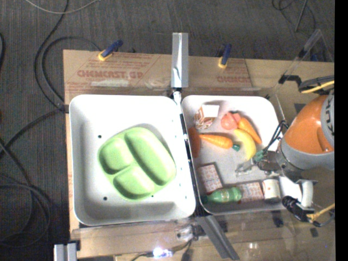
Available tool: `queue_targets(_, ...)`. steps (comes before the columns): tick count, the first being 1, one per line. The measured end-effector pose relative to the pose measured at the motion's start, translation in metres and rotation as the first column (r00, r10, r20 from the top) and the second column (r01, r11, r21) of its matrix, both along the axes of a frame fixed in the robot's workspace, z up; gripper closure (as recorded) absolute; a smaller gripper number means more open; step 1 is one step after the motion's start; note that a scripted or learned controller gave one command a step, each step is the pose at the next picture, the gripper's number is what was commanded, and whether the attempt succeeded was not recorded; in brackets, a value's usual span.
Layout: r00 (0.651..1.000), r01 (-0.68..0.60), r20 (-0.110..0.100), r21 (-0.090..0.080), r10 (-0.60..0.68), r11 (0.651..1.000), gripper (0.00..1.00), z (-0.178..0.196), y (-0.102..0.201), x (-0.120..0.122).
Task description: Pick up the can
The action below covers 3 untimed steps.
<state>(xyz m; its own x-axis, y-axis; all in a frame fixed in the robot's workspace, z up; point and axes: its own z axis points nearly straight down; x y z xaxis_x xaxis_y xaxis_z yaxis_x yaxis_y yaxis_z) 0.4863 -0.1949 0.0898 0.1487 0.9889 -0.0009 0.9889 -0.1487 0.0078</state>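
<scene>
In the camera view, two shallow white plastic bins were seen side by side on a brown desk [136, 72] printed with faded red lettering. The left bin [87, 118] was occupied by a glossy green tray [137, 162] with rounded corners, divided into three compartments and turned at a slant.

The can [270, 189] was found in the right bin [272, 105], near its front right corner, just beside the right wall. It was seen as a short, pale, smooth-sided shape. Its long axis and the way it pointed could not be told for certain at this size. A flat patterned box [251, 191] was set just to its left, and beyond that a green bottle [223, 195] was laid on its side along the front wall, with its long axis running left to right. A second patterned box [209, 177] was placed above the bottle.

Further back, an orange carrot [217, 141] was laid across the bin, with a curved yellow banana [246, 144] beside it, a round red fruit [230, 120] and a small carton [206, 116] near the back wall.

The gripper [255, 163] was held low over the bin's right side, just beside the banana's lower end and above the can, apart from it. Whether it was spread or closed could not be made out. The arm's orange band [310, 132] was seen to the right.
</scene>
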Motion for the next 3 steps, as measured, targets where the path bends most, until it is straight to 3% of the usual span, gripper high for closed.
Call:
queue_targets(1, 0.942, 0.334, -0.011, 0.000, -0.334, 0.942, 0.00, 0.069, 0.031, -0.003)
queue_targets(2, 0.979, 0.204, -0.003, 0.003, -0.204, 0.979, 0.00, 0.000, 0.011, -0.001)
queue_targets(3, 0.847, 0.532, -0.012, 0.000, -0.532, 0.847, 0.00, 0.030, 0.055, -0.003)
